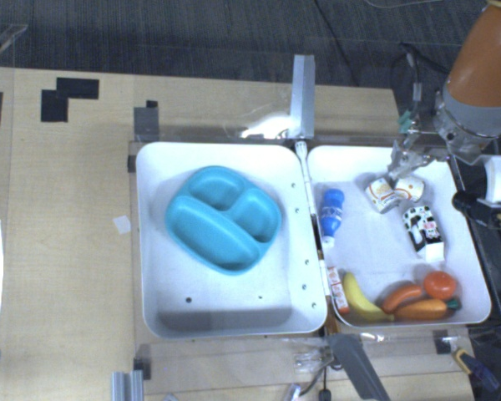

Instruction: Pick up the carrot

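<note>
The carrot (pixel 420 309) lies at the near edge of the right bin (pixel 351 174), in its near right corner, well apart from the gripper (pixel 398 171), which hangs over the far part of the same bin. Whether the fingers are apart or together cannot be told; nothing shows between them. Just below the gripper lies a small white and orange toy (pixel 386 193), touching or almost touching its tip. Between that toy and the carrot lies a black and white cow (pixel 422 228), stretched lengthwise toward the near side. The carrot is packed in a cluster: a red tomato (pixel 440 285) sits just behind it, a darker orange sausage-shaped piece (pixel 400 296) lies against its left side, and a yellow banana (pixel 360 300) curves along the near left corner. A blue and white bottle (pixel 329 215) lies on its side by the divider between the bins. The left bin (pixel 159 307) holds a blue divided plate (pixel 224 217), rounded and glossy, with three compartments. The carrot is smooth, orange and tapered, with a bit of green at its right end. Both bins are shallow, white and smooth; the bench (pixel 58 249) around them is pale wood.
</note>
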### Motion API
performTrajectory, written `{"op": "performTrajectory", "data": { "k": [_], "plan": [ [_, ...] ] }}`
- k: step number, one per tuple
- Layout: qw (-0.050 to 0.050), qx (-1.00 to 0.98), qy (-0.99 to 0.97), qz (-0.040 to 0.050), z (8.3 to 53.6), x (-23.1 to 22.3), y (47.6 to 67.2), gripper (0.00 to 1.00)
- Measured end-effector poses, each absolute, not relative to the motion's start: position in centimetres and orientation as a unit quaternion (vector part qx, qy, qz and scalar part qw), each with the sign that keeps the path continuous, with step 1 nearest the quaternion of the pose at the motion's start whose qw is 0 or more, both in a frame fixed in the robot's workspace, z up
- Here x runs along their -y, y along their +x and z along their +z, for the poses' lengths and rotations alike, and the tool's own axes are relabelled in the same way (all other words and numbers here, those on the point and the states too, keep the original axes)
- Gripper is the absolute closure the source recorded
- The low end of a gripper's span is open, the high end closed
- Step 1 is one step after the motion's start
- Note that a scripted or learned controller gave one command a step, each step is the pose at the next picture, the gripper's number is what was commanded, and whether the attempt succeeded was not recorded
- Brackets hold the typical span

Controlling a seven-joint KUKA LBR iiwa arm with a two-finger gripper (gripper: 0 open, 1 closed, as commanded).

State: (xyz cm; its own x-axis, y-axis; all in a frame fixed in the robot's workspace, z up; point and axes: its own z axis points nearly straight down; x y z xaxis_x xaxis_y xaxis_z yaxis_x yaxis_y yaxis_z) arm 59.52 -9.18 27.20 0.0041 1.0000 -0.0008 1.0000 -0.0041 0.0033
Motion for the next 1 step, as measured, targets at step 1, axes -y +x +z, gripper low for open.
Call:
{"op": "performTrajectory", "data": {
  "k": [1],
  "plan": [
    [0.000,-0.657,0.754,-0.0006,22.46,17.49,56.32,1.00]
  ]
}}
